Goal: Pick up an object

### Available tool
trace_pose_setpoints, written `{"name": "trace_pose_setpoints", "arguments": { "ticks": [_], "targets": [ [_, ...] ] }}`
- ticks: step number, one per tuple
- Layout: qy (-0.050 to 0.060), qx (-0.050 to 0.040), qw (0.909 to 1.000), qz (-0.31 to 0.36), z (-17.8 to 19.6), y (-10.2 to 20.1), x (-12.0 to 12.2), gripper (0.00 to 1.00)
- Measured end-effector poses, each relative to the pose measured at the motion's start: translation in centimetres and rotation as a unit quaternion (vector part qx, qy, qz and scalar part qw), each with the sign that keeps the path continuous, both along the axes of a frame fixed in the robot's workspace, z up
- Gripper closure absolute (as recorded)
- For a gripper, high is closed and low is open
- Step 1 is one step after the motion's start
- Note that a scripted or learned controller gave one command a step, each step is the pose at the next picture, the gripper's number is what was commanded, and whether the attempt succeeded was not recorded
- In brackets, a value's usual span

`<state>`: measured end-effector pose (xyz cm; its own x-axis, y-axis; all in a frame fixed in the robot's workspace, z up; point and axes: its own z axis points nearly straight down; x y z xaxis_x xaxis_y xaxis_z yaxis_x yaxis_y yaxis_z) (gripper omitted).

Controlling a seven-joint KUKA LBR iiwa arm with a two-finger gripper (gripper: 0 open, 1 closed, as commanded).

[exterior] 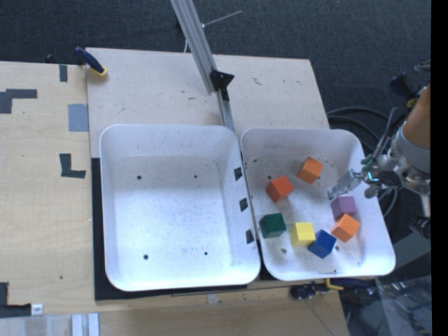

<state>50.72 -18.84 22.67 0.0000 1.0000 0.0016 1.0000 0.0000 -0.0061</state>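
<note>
From my seat, most of the arm (418, 128) is cut off at the right side; I get just a slice of its orange band and grey wrist. The end effector (348, 183) is small and smeared above the right bin (364, 261), and I cannot tell how its fingers stand. The surface (42, 187) runs off the left and bottom edges. The metal rail (194, 30) leaves the top edge. Cables (364, 117) at right blur into the dark floor.
</note>
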Motion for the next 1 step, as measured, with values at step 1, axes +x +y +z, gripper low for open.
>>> {"name": "trace_pose_setpoints", "arguments": {
  "ticks": [1],
  "targets": [
    [-0.002,-0.0008,1.0000,0.001,0.24,0.00,0.10,0.00]
  ]
}}
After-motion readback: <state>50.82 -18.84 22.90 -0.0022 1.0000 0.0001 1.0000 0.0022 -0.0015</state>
